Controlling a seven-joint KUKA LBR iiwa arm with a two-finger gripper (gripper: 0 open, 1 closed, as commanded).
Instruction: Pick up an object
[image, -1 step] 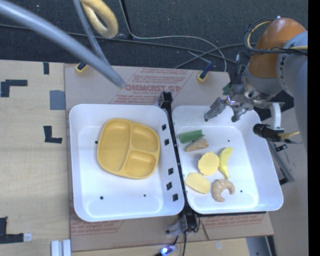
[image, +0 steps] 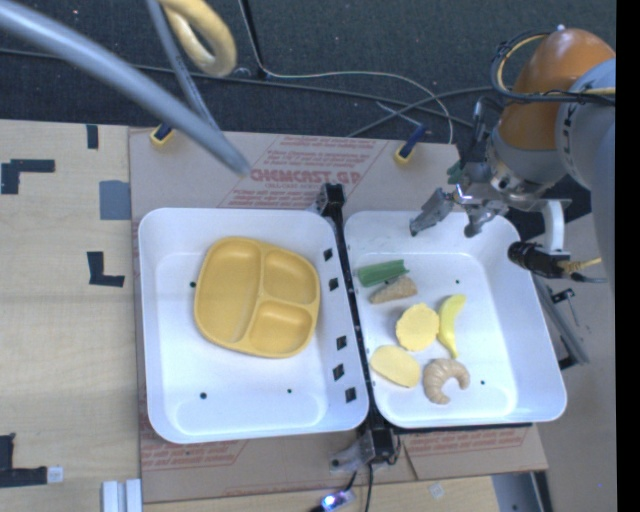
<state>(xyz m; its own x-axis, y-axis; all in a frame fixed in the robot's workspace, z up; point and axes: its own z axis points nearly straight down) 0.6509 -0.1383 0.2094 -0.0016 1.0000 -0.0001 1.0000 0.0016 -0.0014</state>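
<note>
Grey metal gripper (image: 449, 213), two fingers splayed apart and gripping nothing, hovering over the far rim of the right-hand bin (image: 540, 330), just under the orange band (image: 545, 95) of the arm. Nothing between the fingers; both tips clear of every toy.

From the gripper, all the pickable pieces lying toward 6 to 7 o'clock, none directly beneath. Nearest: green bean (image: 381, 271) at about 7 o'clock, long axis running 9 to 3, with a tan bread stick (image: 393, 291) touching or just beside it on the near side, tilted slightly toward 2. Further down at 6 o'clock: round yellow slice (image: 418, 326), and just beside it toward 3 a yellow banana (image: 451, 322), long axis running roughly 12 to 6. Further still: flat yellow wedge (image: 396, 366) toward 7, and a curled tan croissant (image: 446, 379) near the front wall.

Judging by this, a move down-frame and slightly left needed before any descent; for the bean, fingers best closing across its short side, along 12 to 6.

Beyond the divider, at 8 o'clock and well apart: left bin (image: 165, 330) bearing a yellow divided plate (image: 257, 297) with three hollows, nothing in them.
</note>
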